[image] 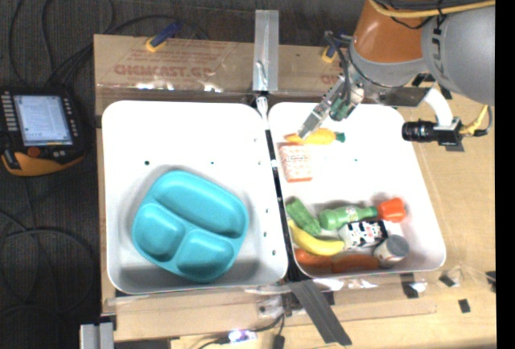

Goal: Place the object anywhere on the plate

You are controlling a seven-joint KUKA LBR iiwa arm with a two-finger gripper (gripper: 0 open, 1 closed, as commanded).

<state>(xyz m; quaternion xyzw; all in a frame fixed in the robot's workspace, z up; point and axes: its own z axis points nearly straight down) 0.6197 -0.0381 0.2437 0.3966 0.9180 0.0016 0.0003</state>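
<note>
The pincer hangs low over the far left part of the right bin, its fingers reaching down and to the left from the orange-banded wrist. Right at the fingertips lies a small yellow-orange object, possibly a toy fruit, with its long axis running roughly left to right. It sits just to the right of and slightly nearer than the tips, touching or almost touching them. Whether the fingers are apart or clamped on it cannot be told from this slant, so a grasp is not confirmed.

Just nearer lies a red-and-white card. At the bin's near end is a heap: a green bottle, a banana, a green vegetable and a small can.

The blue divided plate lies in the left bin, to the left of and nearer than the pincer, across the wall between the bins. The coming carry would therefore run leftward and nearward over that wall.
</note>
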